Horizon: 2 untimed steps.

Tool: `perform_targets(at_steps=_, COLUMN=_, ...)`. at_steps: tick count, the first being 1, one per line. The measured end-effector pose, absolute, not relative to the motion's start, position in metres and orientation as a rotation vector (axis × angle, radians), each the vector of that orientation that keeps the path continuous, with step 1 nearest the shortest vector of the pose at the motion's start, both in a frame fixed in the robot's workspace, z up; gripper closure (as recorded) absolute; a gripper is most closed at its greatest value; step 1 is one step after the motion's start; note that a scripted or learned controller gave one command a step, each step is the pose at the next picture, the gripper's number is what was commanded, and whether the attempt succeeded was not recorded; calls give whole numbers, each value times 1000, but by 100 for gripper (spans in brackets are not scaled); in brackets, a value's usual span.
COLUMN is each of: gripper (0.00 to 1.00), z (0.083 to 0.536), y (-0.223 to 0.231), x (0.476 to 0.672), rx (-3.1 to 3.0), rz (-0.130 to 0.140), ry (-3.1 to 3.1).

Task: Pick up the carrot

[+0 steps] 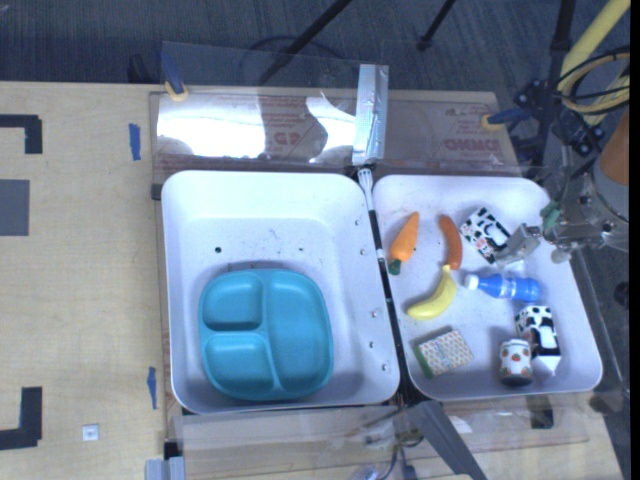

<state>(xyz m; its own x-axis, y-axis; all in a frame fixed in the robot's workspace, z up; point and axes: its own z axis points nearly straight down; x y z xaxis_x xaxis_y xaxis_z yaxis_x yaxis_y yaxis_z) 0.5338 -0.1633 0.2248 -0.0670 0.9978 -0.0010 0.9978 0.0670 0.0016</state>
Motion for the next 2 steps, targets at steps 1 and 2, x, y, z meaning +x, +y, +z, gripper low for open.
perform_targets(at_steps=1, gripper=0, z=226, y=-134, x=494, rx=2116, rz=0, ry=2324)
perform_targets(at_steps=2, gripper=0, z=184, y=-206, x=479, rx=2036, rz=0, ry=2393)
